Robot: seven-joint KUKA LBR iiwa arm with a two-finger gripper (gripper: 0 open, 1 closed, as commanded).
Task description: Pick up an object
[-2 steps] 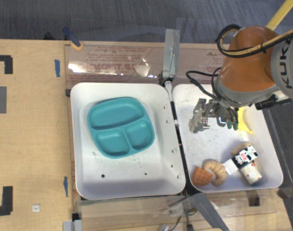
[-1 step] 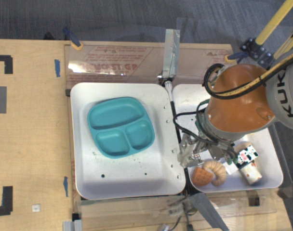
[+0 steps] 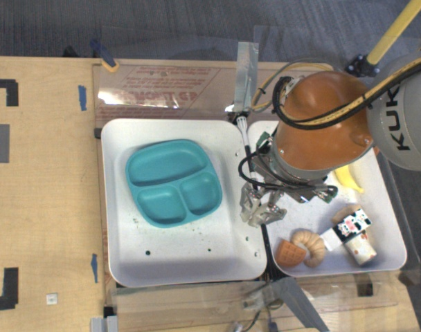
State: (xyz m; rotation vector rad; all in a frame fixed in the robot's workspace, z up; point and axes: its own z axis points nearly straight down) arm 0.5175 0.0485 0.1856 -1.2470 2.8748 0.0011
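Two shallow white bins sit side by side on the table (image 3: pixel 44 206), and everything is placed here against the teal divided plate (image 3: pixel 173 181), which lies alone in the left bin (image 3: pixel 120 254), angled, its three compartments holding nothing. Nearest the camera and to the right of the plate, along the near edge of the right bin (image 3: pixel 387 254), lie an orange-brown waffle-textured piece (image 3: pixel 289 253) touching a tan ridged, shell-like piece (image 3: pixel 312 245), and farther right a small white bottle with black patches (image 3: pixel 354 234) lying on its side. Just beyond the bottle, still right of the plate, a yellow banana-like object (image 3: pixel 348 178) shows partly under the arm. Between the plate and these things, over the seam of the two bins, the jaws (image 3: pixel 260 209) hang just right of the plate's near corner; whether they stand apart or together I cannot tell, and nothing shows between them. Above them the arm's orange band (image 3: pixel 321 126) covers the far part of the right bin. Beyond the plate, a clear plastic sheet with red print (image 3: pixel 165 85) lies on the table.
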